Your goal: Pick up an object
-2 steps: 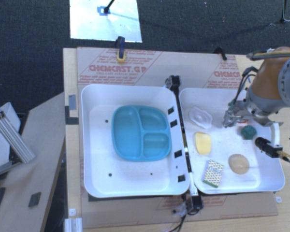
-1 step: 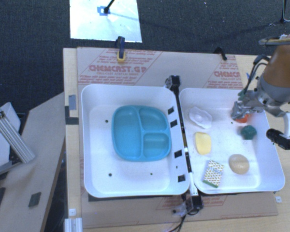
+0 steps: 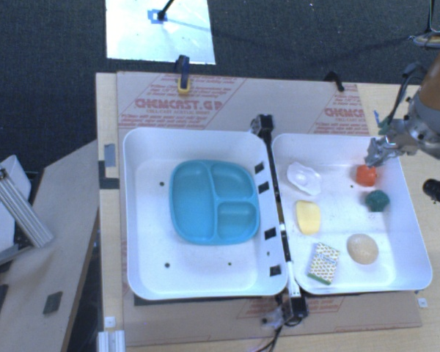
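In the camera view, the gripper [image 3: 375,155] hangs over the far part of the right bin [image 3: 411,218], its tip just above and touching or nearly touching the orange-red object [image 3: 365,174]. Whether it is spread or closed I cannot tell, and nothing is visibly held.

Taking the orange-red object as landmark: a dark green ball [image 3: 377,200] lies just beside it on the near side, a clear plastic piece [image 3: 303,177] sits well to its left, a yellow block [image 3: 308,217] lies left and nearer, a pale round object [image 3: 363,248] lies nearer still, and a green-patterned packet [image 3: 323,262] rests at the near-left. The left bin [image 3: 143,218] holds a blue divided plate [image 3: 211,201].

The step in hand looks like the descent onto the orange-red object. To do it well, I judge the gripper should be centred over that object, come straight down until it straddles it, avoid nudging the green ball, then close firmly before lifting; the small rounded shape could easily slip sideways.
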Controlling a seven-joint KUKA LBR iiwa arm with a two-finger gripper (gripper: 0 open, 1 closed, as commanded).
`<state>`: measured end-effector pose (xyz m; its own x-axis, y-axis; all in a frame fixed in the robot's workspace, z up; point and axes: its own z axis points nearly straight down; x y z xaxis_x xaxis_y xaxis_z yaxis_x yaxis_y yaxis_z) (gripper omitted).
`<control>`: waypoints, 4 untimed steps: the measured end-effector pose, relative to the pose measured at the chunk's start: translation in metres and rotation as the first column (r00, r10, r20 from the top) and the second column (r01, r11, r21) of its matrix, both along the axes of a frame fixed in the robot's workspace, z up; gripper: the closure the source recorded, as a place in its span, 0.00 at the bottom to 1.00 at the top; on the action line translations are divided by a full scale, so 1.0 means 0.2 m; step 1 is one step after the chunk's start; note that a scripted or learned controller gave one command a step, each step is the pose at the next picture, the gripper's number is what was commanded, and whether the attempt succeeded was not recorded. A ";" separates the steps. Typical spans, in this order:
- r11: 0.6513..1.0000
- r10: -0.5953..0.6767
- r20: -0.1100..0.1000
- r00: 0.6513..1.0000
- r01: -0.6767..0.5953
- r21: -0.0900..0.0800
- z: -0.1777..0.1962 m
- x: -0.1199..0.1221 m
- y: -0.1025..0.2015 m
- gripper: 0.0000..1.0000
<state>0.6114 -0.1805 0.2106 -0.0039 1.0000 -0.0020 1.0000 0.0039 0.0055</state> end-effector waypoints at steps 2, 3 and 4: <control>1.000 0.003 -0.005 1.000 -0.003 0.002 0.20 -0.01 0.25 1.00; 1.000 0.006 -0.005 1.000 -0.006 0.004 0.14 -0.05 0.55 1.00; 1.000 0.005 -0.005 1.000 -0.005 0.003 0.09 -0.08 0.85 1.00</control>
<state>0.5948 -0.0111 0.2294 -0.0085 1.0000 0.0011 1.0000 0.0085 0.0008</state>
